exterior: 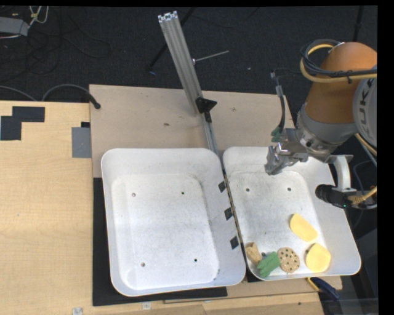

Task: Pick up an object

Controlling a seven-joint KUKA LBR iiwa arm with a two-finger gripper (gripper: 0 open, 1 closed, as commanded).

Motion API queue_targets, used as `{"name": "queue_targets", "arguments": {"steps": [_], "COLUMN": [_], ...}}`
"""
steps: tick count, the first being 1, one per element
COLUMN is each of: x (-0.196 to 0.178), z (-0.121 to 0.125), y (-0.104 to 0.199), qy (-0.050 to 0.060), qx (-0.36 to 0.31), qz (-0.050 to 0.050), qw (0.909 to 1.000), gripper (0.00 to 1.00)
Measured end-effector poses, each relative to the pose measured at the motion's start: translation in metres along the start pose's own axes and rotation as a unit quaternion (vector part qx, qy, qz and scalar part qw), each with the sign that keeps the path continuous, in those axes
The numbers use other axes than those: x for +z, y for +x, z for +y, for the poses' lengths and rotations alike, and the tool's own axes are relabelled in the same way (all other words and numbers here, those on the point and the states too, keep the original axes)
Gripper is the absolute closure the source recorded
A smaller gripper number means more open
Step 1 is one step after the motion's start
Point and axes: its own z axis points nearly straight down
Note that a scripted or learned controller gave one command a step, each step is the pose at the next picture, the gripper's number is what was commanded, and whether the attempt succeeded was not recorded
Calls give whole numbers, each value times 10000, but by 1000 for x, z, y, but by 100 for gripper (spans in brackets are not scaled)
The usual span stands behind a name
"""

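Surface [148,117] bore two white bins. Left bin [123,166] beside right bin [345,246]. My pincer [275,165] hung over right bin's far end, grip state unclear. Near front edge: two yellow pieces [303,227], round cookie [287,259], green block [268,264], tan chunk [252,251].

Robotics lab: plywood bench [154,117] (taped markers), aluminium strut [184,64], floor cables [37,18].

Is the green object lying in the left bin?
No, the green object lies in the right bin, near its front edge, between a tan piece and a round cookie.
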Motion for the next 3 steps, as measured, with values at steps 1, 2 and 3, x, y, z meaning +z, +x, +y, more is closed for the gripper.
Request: {"name": "queue_targets", "arguments": {"steps": [1,2,3], "x": [16,26,18], "z": [-19,-33,-49], "y": [48,103,155], "qy": [14,12,10], "qx": [0,-2,-5], "qz": [0,-1,-1], "qw": [10000,10000,10000], "gripper": [100,100,100]}}
